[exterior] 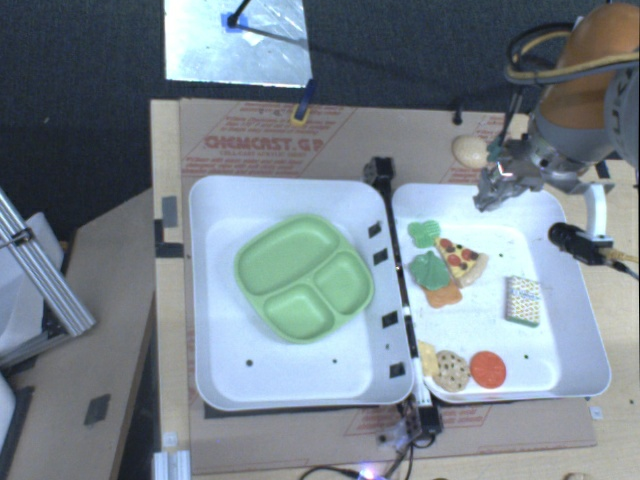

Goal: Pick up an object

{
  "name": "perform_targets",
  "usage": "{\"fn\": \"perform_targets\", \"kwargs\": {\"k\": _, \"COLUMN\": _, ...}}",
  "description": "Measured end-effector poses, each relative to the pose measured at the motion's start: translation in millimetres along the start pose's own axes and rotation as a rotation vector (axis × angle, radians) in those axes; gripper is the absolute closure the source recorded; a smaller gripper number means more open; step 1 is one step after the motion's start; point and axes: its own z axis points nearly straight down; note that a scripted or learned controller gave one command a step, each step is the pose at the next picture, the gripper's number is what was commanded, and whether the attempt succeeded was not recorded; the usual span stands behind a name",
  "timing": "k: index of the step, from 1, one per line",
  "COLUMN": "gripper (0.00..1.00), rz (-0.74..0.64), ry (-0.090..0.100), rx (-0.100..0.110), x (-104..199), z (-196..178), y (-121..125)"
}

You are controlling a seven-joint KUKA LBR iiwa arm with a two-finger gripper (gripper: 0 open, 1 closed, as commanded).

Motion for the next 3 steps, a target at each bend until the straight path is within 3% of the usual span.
{"fn": "perform_targets", "kwargs": {"k": 2, "gripper": 1.00, "rz": -0.005, "ry": 0.003, "rx": 0.002, "x": 109.9, "z": -15.2, "y": -0.6}}
{"fn": "perform_targets", "kwargs": {"k": 3, "gripper": 1.00, "rz": -0.004, "ry": 0.002, "rx": 0.004, "x": 155.8, "z": 8.8, "y": -8.4}}
